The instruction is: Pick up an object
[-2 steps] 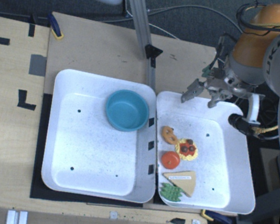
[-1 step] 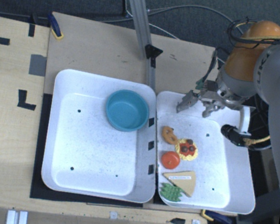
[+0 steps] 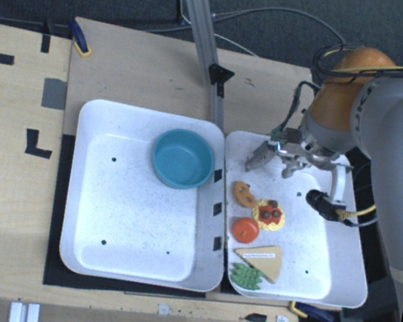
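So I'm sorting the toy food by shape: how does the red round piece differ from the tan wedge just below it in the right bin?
The red round piece is a small disc of solid red; the tan wedge is a triangle, pale tan with a lighter strip along one edge. The wedge is the larger of the two. The red piece lies nearer the bin's middle, the wedge nearer its front rim beside a green piece. Both lie flat in the right bin, apart from the gripper.
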Robot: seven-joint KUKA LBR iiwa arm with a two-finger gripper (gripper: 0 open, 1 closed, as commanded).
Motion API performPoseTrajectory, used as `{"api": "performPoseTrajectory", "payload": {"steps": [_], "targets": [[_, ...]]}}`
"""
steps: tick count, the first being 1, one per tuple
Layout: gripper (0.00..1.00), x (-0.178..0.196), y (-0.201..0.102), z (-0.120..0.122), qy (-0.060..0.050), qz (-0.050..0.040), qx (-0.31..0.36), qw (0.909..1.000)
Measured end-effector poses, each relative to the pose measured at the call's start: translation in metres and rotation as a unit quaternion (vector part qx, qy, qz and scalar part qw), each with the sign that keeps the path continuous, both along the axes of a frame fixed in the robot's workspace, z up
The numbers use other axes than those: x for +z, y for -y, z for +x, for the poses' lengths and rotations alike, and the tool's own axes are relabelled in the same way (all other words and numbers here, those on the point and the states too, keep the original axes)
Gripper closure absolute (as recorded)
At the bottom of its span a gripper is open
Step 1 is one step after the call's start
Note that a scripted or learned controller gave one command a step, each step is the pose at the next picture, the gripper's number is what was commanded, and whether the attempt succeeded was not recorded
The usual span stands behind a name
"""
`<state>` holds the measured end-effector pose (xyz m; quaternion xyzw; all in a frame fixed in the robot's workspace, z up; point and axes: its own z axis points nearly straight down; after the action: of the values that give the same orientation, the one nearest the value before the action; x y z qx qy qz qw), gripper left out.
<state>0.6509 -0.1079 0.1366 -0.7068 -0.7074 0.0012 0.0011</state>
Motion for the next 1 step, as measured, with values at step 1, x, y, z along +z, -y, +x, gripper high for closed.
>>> {"api": "performPoseTrajectory", "payload": {"steps": [1], "targets": [[0.00,-0.0496,-0.0005,-0.0005,0.001,0.0000,0.000,1.0000]]}}
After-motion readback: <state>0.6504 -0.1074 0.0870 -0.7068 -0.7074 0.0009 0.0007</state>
